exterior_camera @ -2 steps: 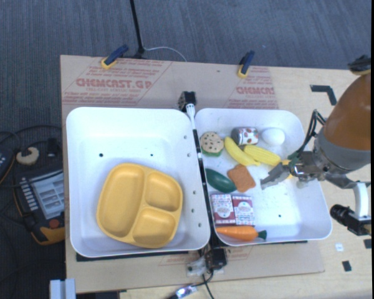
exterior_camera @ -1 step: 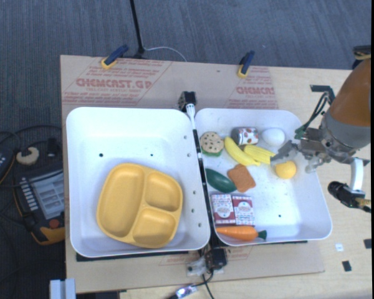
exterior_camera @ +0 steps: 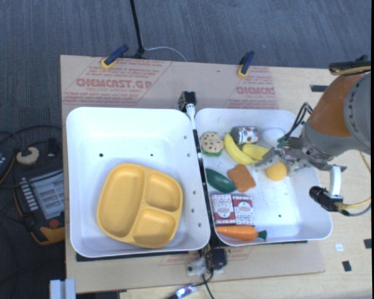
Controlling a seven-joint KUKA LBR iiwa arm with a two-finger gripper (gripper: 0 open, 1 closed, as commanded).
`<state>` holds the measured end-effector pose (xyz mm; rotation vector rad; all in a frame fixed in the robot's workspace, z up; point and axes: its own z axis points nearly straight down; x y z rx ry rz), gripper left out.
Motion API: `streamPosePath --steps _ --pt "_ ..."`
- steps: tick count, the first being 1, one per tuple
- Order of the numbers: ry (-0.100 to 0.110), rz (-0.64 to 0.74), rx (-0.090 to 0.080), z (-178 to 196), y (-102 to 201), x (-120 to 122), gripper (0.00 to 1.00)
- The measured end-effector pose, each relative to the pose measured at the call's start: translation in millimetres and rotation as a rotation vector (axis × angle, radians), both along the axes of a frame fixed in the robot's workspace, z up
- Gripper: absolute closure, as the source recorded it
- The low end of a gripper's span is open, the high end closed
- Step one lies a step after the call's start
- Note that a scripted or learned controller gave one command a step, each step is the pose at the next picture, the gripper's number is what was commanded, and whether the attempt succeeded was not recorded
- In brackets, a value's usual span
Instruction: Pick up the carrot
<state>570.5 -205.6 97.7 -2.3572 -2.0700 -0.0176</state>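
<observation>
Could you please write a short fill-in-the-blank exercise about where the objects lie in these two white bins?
1. The carrot lies in the ____ bin, against its near wall.
2. The yellow divided plate has ____ compartments.
3. The two small red boxes lie between the carrot and the ____ pepper.
4. The gripper is beside the ____, far from the carrot.

Missing words: right; three; green; lemon

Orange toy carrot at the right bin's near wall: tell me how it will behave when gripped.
The orange toy carrot with the green tip looks like stiff, light plastic. Its rounded, tapering body may roll or slip. The right white bin's near wall probably crowds a finger.
</observation>
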Motion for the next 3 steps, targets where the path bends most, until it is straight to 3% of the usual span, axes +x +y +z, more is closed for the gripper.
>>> streamPosePath --steps 1,2,3 --pt "0.002 -0.004 -0.011 8.1 -5.1 -2.1 1.0" --pt "-0.013 0.046 -0.015 -5.2 80.2 16.1 1.0" --pt "-0.009 -0.072 -0.018 -4.9 -3.2 -49.8 1.0"
